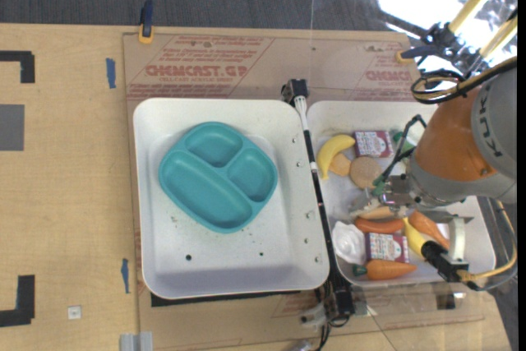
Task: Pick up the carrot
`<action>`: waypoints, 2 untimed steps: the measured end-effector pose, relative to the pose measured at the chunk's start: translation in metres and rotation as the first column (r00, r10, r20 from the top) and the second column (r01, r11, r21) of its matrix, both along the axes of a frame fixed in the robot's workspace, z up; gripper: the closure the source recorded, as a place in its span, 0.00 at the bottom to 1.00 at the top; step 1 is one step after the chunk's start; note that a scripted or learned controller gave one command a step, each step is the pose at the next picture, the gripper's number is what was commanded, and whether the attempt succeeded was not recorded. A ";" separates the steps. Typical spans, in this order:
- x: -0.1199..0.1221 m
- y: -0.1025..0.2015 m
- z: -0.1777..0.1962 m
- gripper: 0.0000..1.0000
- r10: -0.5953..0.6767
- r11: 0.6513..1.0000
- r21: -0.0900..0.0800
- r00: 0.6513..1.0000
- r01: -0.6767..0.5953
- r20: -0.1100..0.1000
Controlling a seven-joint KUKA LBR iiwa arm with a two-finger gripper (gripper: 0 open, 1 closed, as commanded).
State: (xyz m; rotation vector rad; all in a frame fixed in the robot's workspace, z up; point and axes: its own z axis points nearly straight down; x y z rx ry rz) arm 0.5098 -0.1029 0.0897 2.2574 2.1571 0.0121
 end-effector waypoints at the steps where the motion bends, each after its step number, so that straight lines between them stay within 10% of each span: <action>1: 0.044 0.088 0.093 1.00 -0.325 0.946 0.009 0.945 0.325 -0.020; 2: 0.056 0.147 0.091 1.00 -0.604 0.797 0.003 0.797 0.604 -0.022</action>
